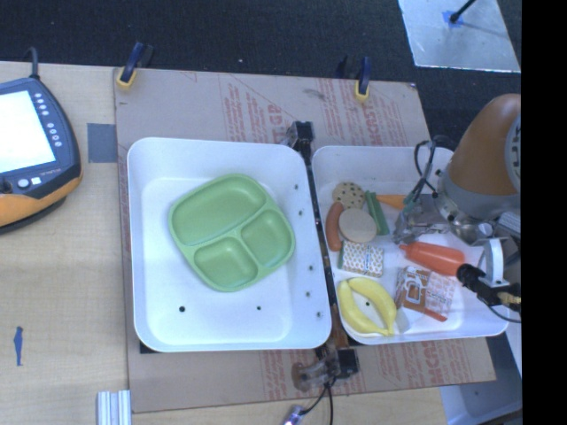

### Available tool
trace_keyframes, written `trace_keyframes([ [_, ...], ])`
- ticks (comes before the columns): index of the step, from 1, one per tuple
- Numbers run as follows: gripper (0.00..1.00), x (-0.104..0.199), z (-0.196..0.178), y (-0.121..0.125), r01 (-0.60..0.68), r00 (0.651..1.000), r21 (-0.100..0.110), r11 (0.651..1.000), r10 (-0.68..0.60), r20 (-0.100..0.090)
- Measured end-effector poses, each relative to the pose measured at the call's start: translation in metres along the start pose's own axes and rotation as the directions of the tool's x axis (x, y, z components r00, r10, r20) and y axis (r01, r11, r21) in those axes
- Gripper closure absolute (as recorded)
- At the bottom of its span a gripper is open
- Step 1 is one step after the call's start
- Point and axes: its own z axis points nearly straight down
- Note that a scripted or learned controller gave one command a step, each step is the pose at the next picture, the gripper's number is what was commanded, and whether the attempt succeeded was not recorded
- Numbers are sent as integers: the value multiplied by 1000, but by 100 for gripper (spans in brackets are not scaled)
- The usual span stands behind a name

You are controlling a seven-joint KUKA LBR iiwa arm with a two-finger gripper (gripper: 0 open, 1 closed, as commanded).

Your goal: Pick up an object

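Nearest the camera, at the bench's front edge: a clamp w/ a cable (323, 372) between the two bins. Just behind it, front-left corner of the right bin (372, 335), lies a banana (370, 305).

Camera view, right bin: toy food packed close together. A waffle square (362, 258) sits just behind the banana, then a round tan bun (358, 227), a cookie (349, 193), a reddish sausage (333, 226) along the left wall, and a green stick (377, 212). Toward the right: an orange carrot (434, 257) and a flat snack packet (422, 292).

The gripper (418, 223) hangs over the back-right part of this bin, below the grey-and-orange arm (483, 162). Can't tell if the fingers are apart or together; metal parts blur there.

The carrot lies just in front of and right of the gripper, near but apart. Judging by looks, it's prob. light, stiff, smooth plastic, so slippery; best taken across its thick middle, fingers crosswise to its length.

Left bin (151, 237) holds a green divided plate (232, 231). A handheld control screen (31, 153) sits far left.
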Motion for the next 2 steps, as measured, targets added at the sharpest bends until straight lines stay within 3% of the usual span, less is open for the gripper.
trace_keyframes([
  [1,0,0,0,0,0,1000,-1,1000,0,0],
  [2,0,39,-23,43,2,1000,-2,1000,-2,-1],
])
